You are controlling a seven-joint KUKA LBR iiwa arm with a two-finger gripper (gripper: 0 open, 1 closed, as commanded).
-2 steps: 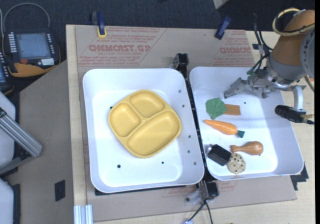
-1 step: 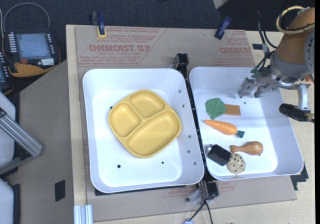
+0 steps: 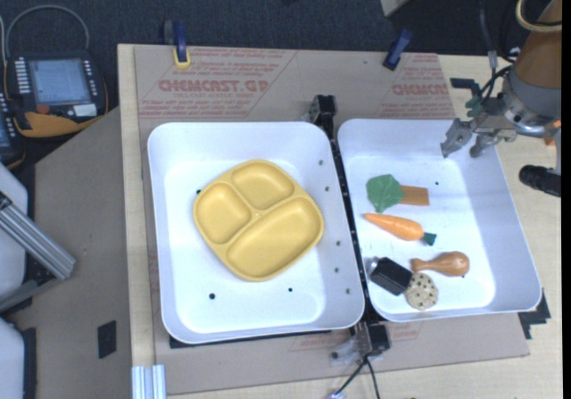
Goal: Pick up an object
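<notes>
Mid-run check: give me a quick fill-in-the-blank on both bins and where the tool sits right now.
1. The yellow three-compartment plastic plate lies in the ____ white bin.
2. The orange toy carrot lies in the right white bin, just below the ____ leafy toy vegetable.
3. The tool hovers over that bin's ____ corner.
4. The black rectangular block lies beside a speckled round ____.

Missing words: left; green; upper right; cookie
</notes>
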